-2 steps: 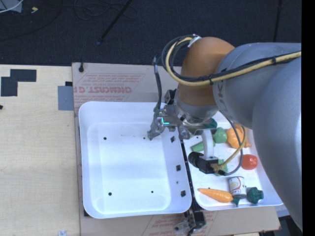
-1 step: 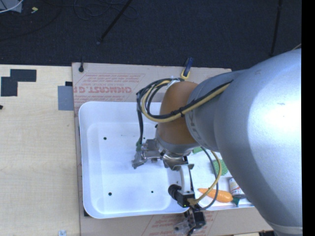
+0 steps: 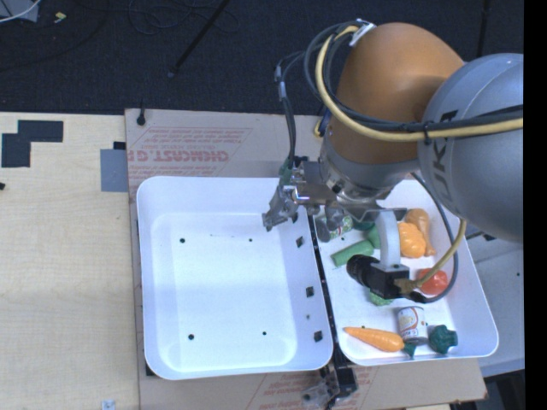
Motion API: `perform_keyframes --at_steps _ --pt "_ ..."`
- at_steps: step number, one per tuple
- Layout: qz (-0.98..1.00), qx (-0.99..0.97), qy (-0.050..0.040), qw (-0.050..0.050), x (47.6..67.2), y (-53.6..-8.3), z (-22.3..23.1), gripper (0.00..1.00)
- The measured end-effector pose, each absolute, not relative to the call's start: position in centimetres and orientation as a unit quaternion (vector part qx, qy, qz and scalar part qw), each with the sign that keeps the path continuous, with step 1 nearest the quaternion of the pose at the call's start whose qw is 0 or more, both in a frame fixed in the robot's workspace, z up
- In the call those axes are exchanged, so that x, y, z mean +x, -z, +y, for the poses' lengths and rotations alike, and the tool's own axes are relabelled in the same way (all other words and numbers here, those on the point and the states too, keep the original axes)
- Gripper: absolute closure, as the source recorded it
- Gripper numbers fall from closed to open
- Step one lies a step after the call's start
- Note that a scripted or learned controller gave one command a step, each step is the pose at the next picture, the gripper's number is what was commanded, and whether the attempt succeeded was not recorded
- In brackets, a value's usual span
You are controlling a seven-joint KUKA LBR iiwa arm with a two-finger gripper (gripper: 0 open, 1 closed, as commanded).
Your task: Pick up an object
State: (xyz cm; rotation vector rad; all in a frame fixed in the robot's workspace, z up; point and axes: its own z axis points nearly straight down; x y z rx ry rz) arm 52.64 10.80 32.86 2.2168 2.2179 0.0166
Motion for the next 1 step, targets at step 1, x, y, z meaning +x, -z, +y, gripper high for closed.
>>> perform_keyframes --at_steps 1 --pt "0.71 0.704 0.0027 -0.003 49.27 -28.92 18.7 0.0"
